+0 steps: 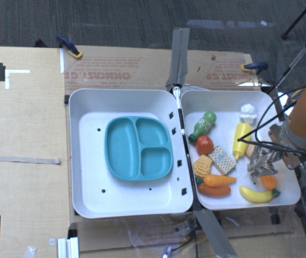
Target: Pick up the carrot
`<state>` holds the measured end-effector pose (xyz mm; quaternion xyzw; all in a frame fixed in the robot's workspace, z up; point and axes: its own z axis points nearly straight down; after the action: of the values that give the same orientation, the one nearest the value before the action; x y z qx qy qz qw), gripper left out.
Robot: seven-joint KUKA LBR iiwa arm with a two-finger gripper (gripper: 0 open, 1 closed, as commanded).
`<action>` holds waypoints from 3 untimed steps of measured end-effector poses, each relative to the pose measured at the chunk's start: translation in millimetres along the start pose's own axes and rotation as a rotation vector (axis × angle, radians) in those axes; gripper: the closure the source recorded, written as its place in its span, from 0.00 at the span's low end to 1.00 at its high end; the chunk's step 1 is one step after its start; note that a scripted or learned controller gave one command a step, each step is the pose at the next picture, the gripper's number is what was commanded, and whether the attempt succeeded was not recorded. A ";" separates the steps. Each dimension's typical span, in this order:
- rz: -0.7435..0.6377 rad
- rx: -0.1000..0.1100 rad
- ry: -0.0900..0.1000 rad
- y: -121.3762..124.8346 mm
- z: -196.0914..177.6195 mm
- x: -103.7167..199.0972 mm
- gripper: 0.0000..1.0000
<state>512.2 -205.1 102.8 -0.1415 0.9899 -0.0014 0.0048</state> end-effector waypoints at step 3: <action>-0.002 0.002 -0.005 0.1 -10.2 -2.8 0.00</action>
<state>514.8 -204.2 113.0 -0.1424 0.9898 -0.0021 0.0076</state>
